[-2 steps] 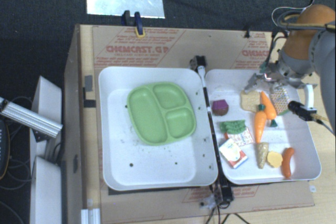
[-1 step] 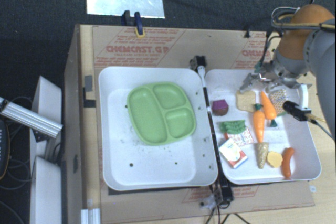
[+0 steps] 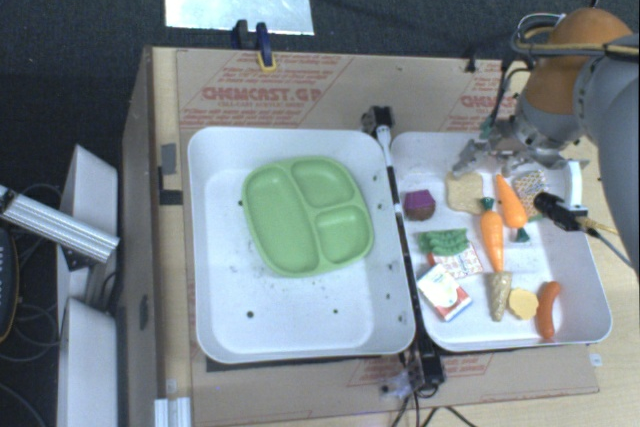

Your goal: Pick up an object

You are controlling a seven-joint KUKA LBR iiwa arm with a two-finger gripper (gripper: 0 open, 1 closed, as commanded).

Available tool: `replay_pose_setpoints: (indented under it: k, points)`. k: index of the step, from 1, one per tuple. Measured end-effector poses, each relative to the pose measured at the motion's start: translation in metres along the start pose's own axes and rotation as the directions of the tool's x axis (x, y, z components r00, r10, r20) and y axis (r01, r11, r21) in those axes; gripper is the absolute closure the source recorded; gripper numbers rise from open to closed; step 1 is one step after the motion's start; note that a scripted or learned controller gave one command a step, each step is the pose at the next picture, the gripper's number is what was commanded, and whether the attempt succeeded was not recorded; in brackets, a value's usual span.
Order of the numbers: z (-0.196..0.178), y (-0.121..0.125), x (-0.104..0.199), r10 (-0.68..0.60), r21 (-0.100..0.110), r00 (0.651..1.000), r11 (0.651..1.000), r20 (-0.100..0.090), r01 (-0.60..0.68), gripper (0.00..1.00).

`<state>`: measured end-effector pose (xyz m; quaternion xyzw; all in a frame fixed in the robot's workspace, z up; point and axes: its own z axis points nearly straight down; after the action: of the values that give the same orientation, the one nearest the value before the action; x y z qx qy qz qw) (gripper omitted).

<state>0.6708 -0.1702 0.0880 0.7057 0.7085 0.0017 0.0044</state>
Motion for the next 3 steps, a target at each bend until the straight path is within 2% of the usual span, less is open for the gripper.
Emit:
replay_pose_setpoints:
  k: [1,3]
  points:
    - [0.0004,-0.0004,-0.0353,0.000,0.004,1.000,1.000,-0.006,0.000,0.00]
    - [0.0004,-0.0003,-0.0350,-0.001,0.004,1.000,1.000,-0.004,0.001,0.00]
